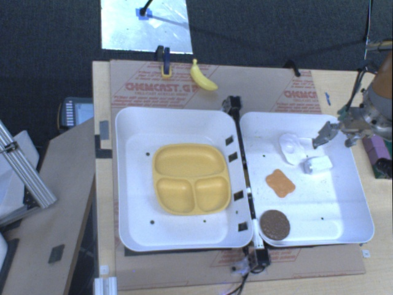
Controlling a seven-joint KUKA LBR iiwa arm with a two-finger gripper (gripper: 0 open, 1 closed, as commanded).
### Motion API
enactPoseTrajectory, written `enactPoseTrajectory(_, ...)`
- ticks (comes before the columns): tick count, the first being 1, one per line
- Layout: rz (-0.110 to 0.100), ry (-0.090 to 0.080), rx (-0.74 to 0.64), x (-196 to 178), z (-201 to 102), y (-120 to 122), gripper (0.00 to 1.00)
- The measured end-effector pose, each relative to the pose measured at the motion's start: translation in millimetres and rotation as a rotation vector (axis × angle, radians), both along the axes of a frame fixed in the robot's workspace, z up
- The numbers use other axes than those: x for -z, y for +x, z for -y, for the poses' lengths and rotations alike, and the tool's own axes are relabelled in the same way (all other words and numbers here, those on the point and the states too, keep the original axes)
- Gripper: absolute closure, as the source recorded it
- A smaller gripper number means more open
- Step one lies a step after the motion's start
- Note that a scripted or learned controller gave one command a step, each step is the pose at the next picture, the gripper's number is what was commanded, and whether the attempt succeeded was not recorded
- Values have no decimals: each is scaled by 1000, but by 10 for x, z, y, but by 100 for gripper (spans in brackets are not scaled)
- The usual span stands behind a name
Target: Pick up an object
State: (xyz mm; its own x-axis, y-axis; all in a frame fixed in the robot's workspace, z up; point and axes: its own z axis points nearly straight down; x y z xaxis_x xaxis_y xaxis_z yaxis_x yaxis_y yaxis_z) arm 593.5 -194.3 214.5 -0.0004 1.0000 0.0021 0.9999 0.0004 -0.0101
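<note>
— Listing the contents first: what is held in each bin?

— Left bin (132, 183): one yellow divided plate (188, 178), three compartments. Right bin (344, 223): an orange cracker-shaped piece (280, 182), a dark brown round disc (274, 224) in the near left corner, a white rounded piece (290, 144) and a small white block (316, 164). A toy banana (202, 77) is noted on the board behind the bins.

— And the gripper?

— The gripper (336, 135) is recorded above the right bin's far right side, fingers spread apart, nothing seen between them. The white block lies just below and to its left, near but apart.

— Step in hand?

— Judged as approach; no object is yet taken. The white block is probably the target, though glare blurs its outline. A descent over it and a closing of the fingers would be called for next.
</note>
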Motion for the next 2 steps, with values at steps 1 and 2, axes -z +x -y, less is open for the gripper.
enactPoseTrajectory(1, 12, -3, -3, -70, -5, 28, 0)
enactPoseTrajectory(2, 9, -3, -1, 423, 83, -21, 0)
